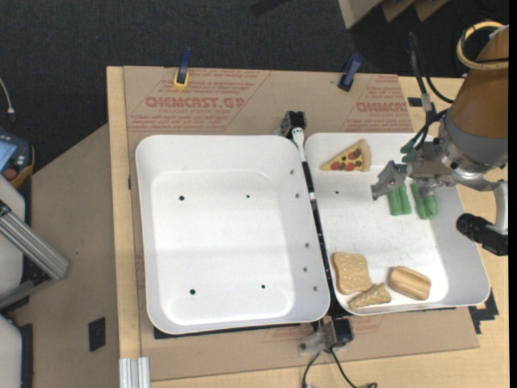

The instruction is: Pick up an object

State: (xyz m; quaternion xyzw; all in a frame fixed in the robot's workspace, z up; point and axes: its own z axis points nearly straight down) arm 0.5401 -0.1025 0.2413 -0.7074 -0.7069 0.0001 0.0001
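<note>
1. The gripper (413,202) hangs over the right bin (460,253), its green fingers (401,201) apart with nothing between them.
2. The pizza slice (348,158) lies just up-left of the gripper; it looks light, stiff and flat, so a grasp across its narrow width seems best.
3. The bread slice (350,270), bun (409,282) and a small wedge (371,297) lie well below the gripper.
4. Nothing stands between gripper and pizza slice; the bin's wall is close behind it.

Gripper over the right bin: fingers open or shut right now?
Open. The gripper hangs over the right bin with its two green fingers side by side, white bin floor showing in the gap and nothing between them.
</note>
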